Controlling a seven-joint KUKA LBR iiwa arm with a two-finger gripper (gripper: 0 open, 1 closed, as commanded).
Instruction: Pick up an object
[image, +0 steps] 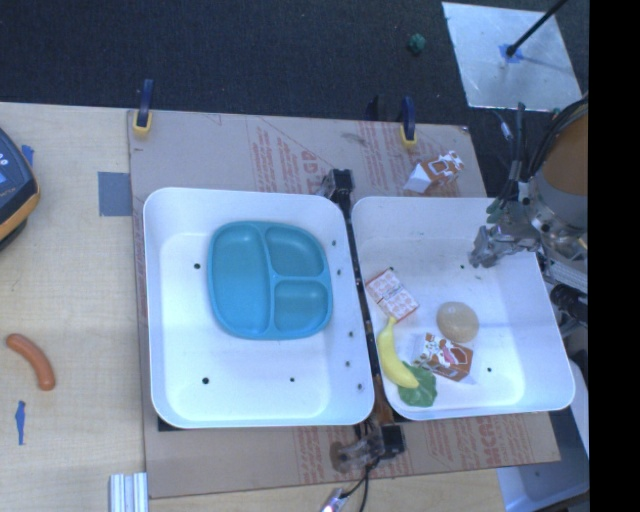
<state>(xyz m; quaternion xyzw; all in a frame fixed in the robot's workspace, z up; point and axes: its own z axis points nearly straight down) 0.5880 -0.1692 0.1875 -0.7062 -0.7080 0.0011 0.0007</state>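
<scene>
The beige round object is the likeliest pick here, sitting lower right of centre in the frame, on the floor of the right bin, just above a small red-and-white packet and to the right of a banana that touches a green leafy piece. A second red-and-white packet lies up and left of it. The gripper is seen at the upper right of that bin, low over the bare white floor, well apart from all of these; nothing is seen in it, and how far the jaws stand apart cannot be told. For a clean grasp, the gripper would best be carried down-frame and leftward until centred over the round object, then lowered straight, with the jaws spread wide enough to clear both sides. The neighbouring packet should be avoided, since a nudge could shift the target. The left bin, with its blue divided plate, need not be entered.
</scene>
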